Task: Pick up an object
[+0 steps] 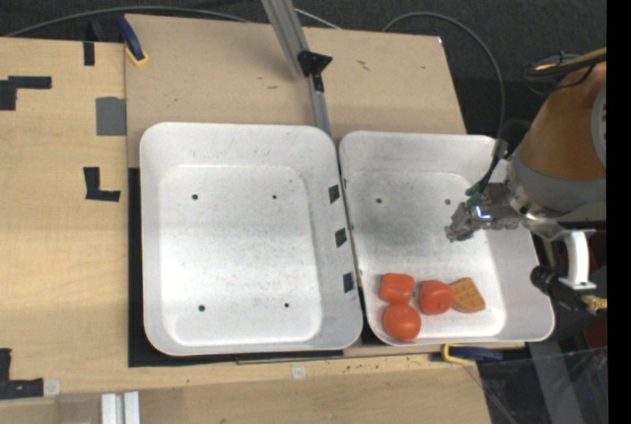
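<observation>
Tomatoes, three red ones, sit clustered at the near edge of the right bin, a tan biscuit just beside them on the right. Farther back the gripper hovers above bare bin floor; its grip state cannot be judged. The left bin lies alongside.

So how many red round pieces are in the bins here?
3, all in the right bin at its near edge: one red piece on the left, one beside the tan piece, one nearest the rim. None seem hidden.
</observation>
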Available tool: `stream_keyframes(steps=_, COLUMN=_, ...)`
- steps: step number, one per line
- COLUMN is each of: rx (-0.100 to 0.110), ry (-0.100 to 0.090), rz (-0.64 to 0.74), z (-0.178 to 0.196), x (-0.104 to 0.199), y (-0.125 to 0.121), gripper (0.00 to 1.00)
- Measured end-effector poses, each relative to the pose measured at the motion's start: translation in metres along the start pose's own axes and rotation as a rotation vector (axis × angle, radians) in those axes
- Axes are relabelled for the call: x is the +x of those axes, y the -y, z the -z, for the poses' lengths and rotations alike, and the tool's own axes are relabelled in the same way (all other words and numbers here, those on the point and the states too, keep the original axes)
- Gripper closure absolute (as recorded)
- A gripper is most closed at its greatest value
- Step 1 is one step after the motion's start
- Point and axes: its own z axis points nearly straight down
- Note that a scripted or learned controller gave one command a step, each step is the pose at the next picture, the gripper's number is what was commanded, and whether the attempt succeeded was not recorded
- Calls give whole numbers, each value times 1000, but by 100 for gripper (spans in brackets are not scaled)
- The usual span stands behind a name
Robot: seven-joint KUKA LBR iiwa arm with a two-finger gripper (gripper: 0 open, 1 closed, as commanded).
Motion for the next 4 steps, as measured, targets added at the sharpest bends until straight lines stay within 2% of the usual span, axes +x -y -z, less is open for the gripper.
stream_keyframes(steps=1, rx=-2, ry=0, rz=1, z=52, x=6, y=-10, gripper=100)
stream_keyframes(steps=2, rx=5, ry=-3, rz=5, z=47, x=64, y=1, gripper=100)
stream_keyframes(steps=4, rx=6, ry=-2, rz=5, z=32, x=160, y=7, gripper=100)
